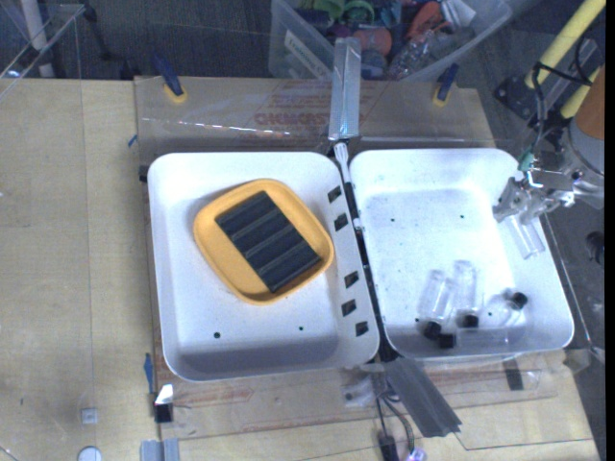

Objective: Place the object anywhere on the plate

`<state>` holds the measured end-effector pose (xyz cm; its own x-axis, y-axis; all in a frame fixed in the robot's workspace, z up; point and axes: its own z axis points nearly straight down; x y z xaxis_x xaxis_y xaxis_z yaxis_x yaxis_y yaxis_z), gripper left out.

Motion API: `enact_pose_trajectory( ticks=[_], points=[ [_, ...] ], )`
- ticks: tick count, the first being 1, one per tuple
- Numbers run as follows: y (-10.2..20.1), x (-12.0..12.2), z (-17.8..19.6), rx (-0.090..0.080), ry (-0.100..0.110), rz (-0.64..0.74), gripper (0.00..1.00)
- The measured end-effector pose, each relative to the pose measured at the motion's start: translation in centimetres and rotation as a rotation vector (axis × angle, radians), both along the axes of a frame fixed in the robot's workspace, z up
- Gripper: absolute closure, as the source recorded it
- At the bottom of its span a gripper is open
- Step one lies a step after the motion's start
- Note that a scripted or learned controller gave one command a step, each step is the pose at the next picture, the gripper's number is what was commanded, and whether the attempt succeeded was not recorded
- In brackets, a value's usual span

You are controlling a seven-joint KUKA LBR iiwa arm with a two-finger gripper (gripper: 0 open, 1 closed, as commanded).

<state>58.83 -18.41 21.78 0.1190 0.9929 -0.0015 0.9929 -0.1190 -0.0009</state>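
Yellow plate (262, 241) with a dark ribbed centre sits in my left bin (183, 344). Three clear bottles (463, 301) with black caps lie together near the right bin's (413, 190) front edge. My gripper (527, 200) hovers over that bin's right rim; jaws' state I cannot tell.

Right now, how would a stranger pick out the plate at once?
Find the left white bin of the two side by side. The yellow plate lies flat in its middle, rounded-square, with a dark ribbed rectangle on top; the right bin holds clear small bottles.
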Motion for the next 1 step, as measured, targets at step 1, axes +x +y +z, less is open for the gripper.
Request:
enact_pose_trajectory(
  ticks=[1],
  points=[
    [0.0, 0.01, 0.02, 0.0, 0.0, 0.0, 0.0]
  ],
)
